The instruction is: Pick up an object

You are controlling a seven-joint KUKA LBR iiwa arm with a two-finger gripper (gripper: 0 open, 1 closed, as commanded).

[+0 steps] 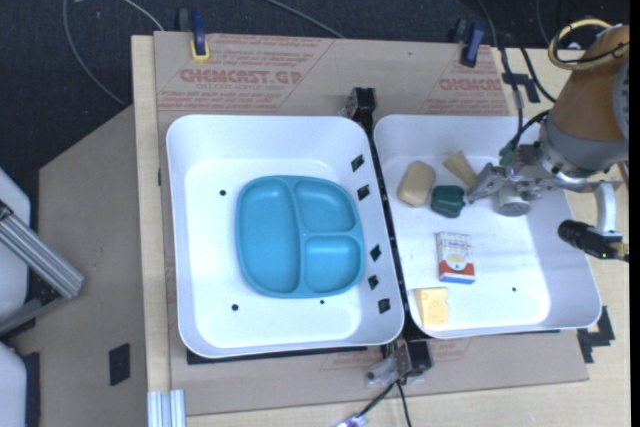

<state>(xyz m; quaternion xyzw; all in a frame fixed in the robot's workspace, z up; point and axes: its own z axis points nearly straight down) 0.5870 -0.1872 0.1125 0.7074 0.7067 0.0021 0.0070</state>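
Dark green object (447, 201) in the right bin (560, 300), toward its ten o'clock corner, just beside the end effector (478, 191) at three o'clock. Arm (585, 120) slanting in from three o'clock, wrist low over the bin; finger state impossible to tell. Around the green object: tan rounded block (416, 183) at nine o'clock, pale wedge (459, 165) at twelve, small printed carton (455, 258) at six, yellow piece (432, 306) further at six. Left bin (190, 215) holding a blue divided plate (298, 235). On the table (150, 215) board, red lettering "CHEMCAST GP".
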